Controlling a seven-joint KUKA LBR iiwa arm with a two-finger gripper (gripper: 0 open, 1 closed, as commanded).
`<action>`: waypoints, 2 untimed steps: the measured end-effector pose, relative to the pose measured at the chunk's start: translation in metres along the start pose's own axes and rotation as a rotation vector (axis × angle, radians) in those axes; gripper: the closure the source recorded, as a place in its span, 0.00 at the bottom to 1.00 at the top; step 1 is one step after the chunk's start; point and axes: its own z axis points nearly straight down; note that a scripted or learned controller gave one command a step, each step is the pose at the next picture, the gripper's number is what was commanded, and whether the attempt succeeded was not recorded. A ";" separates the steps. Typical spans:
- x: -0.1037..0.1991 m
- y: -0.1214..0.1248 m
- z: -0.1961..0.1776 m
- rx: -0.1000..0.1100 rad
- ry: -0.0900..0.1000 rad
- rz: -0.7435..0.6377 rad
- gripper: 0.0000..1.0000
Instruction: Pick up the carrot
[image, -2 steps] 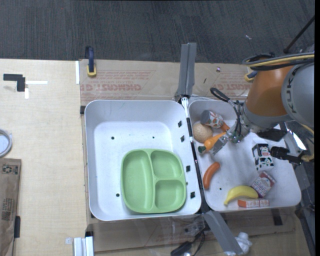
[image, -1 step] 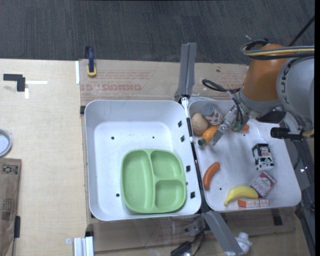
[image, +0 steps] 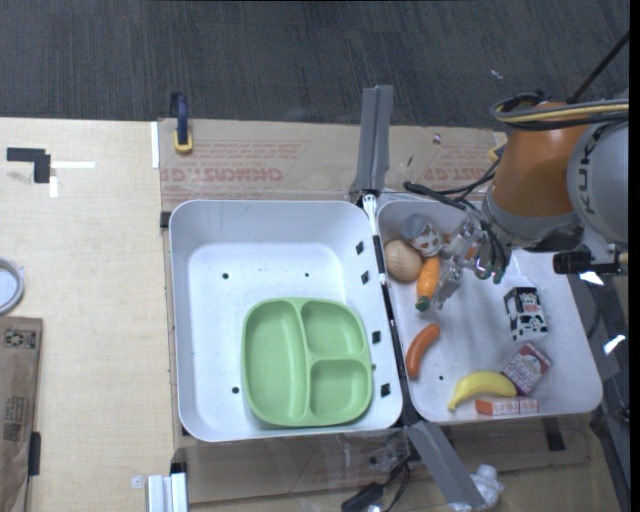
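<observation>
Carrot (image: 428, 280): in the right bin (image: 560, 400), near its left wall, just beside a round brown thing (image: 403, 260).
Long way: nearly up and down, green end low.
Tool (image: 447, 287): just right of the carrot, tips low beside it.
Grip: cannot tell if wide or narrow.

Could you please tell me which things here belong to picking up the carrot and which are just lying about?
In the job: carrot; gripper, right beside it.

Lying about: green plate, banana, sausage, potato, small carton, red packet.
</observation>
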 end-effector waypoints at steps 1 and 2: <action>0.000 0.000 0.000 0.000 0.000 0.000 0.00; -0.001 0.000 -0.011 -0.002 -0.004 0.002 1.00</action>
